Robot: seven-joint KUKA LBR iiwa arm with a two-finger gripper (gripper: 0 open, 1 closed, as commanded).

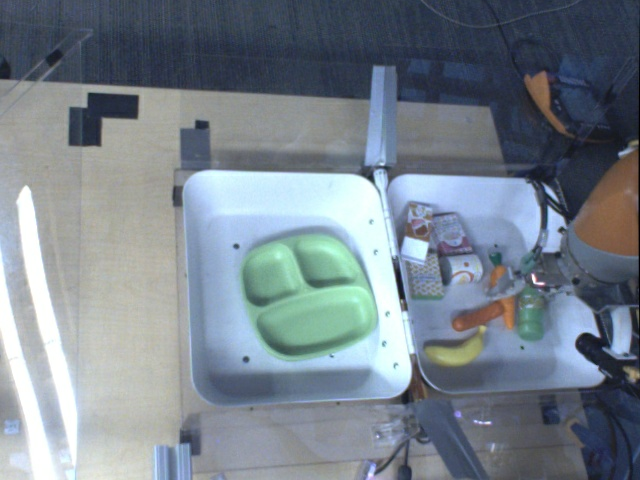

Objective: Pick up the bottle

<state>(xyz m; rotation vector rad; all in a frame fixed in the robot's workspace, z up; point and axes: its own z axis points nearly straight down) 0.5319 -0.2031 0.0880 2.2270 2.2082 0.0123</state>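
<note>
The bottle [531, 316] is small and green. It lies in the right bin [500, 373] near the bin's right side, with its orange cap end toward the left. My gripper [537, 276] hangs just above the bottle's far end, at the tip of the grey arm with the orange band [608, 213] that comes in from the right. Its tip is dark and small in this view, and the bottle rests on the bin floor.
An orange carrot [478, 317] lies touching the bottle's left, with a banana [455, 351] in front. Several small cartons [440, 248] crowd the right bin's left half. A green divided tray [308, 293] sits in the left bin [215, 268].
</note>
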